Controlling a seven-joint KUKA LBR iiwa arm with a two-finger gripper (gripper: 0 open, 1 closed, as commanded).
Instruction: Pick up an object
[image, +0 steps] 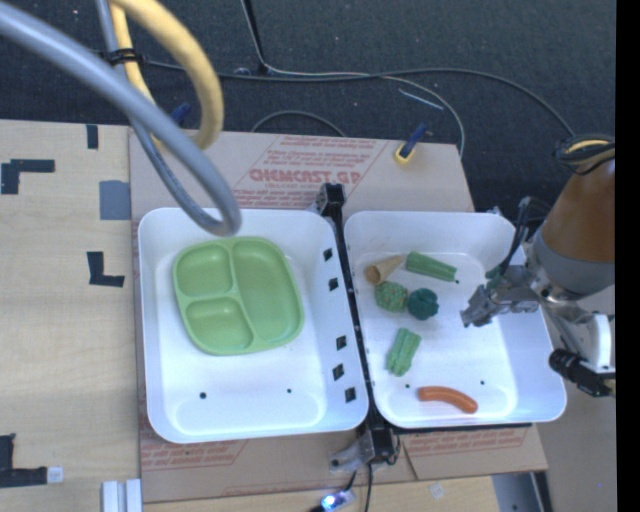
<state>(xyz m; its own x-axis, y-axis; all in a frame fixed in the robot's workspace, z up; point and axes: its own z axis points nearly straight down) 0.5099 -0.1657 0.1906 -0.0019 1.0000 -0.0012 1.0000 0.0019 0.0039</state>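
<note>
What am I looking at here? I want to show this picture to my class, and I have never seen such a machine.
The single camera looks down at a slant on a bench with two shallow white bins. From the right reaches a robot arm, grey with an orange band; its pincer hangs over the right bin, with nothing visibly held.

The left bin holds a green divided plate. The right bin holds small toy foods: a tan cone, a long green piece, two rounded green pieces, a ridged green piece and an orange sausage shape.

The arm's job is to pick up one object.
</note>
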